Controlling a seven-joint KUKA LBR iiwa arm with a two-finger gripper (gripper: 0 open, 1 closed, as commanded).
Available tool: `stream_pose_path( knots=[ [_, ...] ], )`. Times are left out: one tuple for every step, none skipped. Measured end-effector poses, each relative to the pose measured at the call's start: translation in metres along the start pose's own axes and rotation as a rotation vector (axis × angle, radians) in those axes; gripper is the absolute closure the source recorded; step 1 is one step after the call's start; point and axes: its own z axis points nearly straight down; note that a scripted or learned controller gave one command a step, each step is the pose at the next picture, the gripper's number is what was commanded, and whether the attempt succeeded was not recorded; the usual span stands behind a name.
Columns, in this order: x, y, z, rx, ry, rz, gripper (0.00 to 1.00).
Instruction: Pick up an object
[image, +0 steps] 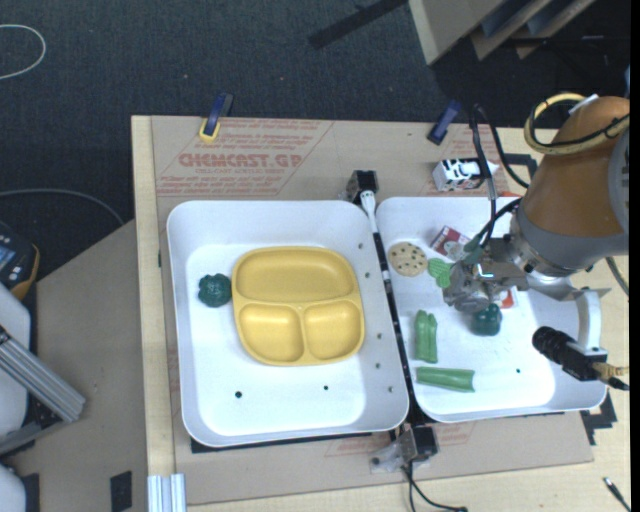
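Observation:
My gripper (468, 288) hangs low over the middle of the right bin (560, 395), reaching in from the right. A dark green rounded object (487, 321) lies just below and to the right of it, very close. A small light green piece (440, 269) sits at its left side. Above that are a round speckled cookie (405, 258) and a red packet (449, 241). A green pickle-like piece (427, 336) and a long green pod (445, 378) lie lower left in the same bin. Whether anything sits inside the gripper is hidden.
The left bin (200, 400) holds a yellow divided plate (297, 303) and a dark green broccoli-like toy (214, 290) beside it. A small black and white item (458, 172) rests on the bench behind the right bin. The right bin's lower right floor is bare.

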Motion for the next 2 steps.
stream_pose_path(
  knots=[
    [0.003, -0.007, -0.006, -0.001, 0.001, -0.002, 1.0],
    [0.003, 0.006, -0.002, -0.006, -0.001, -0.002, 1.0]
  ],
)
